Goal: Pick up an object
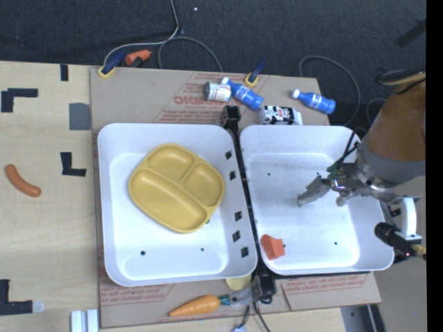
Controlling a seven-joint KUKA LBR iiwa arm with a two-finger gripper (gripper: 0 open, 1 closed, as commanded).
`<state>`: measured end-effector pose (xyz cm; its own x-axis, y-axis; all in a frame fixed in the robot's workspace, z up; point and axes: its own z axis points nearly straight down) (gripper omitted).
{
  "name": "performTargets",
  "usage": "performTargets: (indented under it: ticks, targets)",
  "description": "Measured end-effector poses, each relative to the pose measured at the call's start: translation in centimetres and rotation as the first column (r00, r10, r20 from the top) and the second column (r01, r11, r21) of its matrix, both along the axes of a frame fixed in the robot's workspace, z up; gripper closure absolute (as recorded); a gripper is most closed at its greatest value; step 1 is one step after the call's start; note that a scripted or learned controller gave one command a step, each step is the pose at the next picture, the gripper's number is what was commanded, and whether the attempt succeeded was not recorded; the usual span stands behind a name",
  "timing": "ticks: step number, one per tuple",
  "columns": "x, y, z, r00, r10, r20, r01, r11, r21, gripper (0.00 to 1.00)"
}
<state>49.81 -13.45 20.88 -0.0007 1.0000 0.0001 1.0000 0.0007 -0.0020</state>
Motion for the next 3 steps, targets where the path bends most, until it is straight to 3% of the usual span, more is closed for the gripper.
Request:
performTargets:
  ticks: [1, 2, 3]
  targets:
    - [4.6, 2.4, -11.0, 1.000, 0.003, -0.002, -0.003, 1.000, 0.001, 0.00]
    - [13.1, 3.6, -12.2, 1.000, 0.004, 0.007, -0.004, 1.000, -0.001, 0.00]
    - [17.1, 3.9, -12.4, 1.000, 0.004, -0.004, -0.004, 1.000, -0.004, 0.00]
